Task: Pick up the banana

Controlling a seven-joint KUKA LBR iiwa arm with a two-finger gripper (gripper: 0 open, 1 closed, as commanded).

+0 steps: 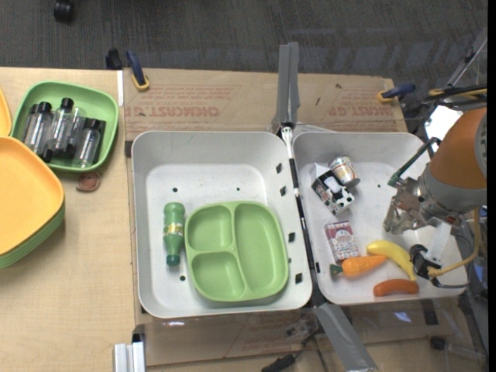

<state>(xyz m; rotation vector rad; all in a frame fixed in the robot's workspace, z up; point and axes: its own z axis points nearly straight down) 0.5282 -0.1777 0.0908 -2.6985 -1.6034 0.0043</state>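
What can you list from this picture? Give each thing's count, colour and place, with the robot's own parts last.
banana: 1, yellow, right bin
carrots: 2, orange, right bin, beside banana
small box: 1, red and white, right bin
can: 1, silvery, right bin
divided tray: 1, green, left bin
bottle: 1, green, left bin
bins: 2, white, side by side
vials tray: 1, green, far left
plates: stack, orange, left edge
claw: 1, grey, above right bin

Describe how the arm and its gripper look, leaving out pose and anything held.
The arm is a rounded grey body with a broad orange band above the wrist. Its gripper is bare grey metal with a blocky, angular build. A dark cable runs along the arm toward the gripper. No markings can be made out.
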